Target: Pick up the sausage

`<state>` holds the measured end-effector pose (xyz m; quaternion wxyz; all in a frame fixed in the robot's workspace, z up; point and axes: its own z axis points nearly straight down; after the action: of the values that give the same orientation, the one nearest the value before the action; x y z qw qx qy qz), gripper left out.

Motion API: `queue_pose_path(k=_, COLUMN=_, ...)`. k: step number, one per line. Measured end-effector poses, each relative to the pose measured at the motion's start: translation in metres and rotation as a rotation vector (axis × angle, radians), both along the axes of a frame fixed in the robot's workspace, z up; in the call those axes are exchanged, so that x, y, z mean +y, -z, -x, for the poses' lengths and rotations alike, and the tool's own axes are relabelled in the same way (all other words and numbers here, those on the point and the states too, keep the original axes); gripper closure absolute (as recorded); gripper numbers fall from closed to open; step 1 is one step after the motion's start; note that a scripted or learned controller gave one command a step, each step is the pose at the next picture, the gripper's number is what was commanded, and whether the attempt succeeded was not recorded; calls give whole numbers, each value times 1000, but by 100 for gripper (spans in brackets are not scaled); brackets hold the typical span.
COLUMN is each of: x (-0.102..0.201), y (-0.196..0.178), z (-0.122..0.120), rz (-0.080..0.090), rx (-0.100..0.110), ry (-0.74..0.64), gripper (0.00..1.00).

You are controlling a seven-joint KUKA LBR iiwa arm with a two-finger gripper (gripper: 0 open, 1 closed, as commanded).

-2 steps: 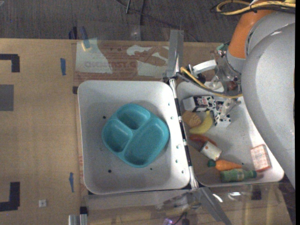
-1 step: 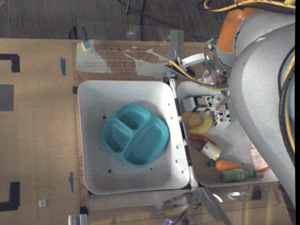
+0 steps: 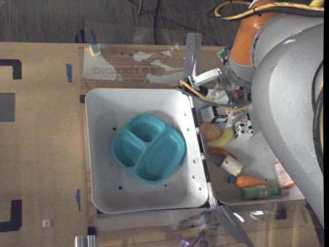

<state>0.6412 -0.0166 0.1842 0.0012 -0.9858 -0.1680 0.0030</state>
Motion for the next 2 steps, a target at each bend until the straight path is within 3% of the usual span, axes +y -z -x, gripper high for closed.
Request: queue_pose_path(k=2, x=11, y=0, z=-15, rz=0, rx=-7, ry=141, gripper=0)
